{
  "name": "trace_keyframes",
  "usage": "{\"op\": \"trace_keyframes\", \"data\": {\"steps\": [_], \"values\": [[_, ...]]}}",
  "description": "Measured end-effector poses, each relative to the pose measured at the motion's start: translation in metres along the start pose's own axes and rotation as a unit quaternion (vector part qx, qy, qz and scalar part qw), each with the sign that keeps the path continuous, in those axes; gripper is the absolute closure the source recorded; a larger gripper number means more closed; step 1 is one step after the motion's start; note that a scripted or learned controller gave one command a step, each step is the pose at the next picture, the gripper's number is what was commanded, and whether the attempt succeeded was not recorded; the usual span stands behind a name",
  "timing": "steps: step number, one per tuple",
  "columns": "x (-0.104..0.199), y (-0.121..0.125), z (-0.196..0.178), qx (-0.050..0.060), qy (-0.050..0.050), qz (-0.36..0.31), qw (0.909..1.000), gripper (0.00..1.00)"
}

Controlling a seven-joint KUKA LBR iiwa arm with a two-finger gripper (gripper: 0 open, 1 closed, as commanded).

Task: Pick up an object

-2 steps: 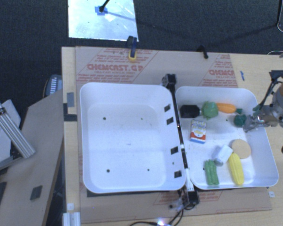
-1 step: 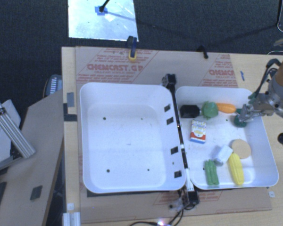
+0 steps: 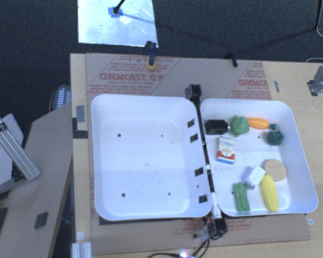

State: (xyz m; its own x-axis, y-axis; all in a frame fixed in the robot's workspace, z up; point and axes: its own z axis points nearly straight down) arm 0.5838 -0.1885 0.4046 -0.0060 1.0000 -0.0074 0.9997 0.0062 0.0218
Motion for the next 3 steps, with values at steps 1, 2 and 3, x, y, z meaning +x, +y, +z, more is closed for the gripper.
{"op": "trace_keyframes", "data": {"steps": [1, 2, 3], "values": [[0.004, 0.016, -0.14, 0.001, 0.0, 0.0, 1.0, 1.0], [0.067, 0.041, -0.054, 0.012, 0.005, -0.002, 0.9999, 1.0], [0.115, 0.035, 0.031, 0.014, 0.005, -0.001, 0.9999, 1.0]]}}
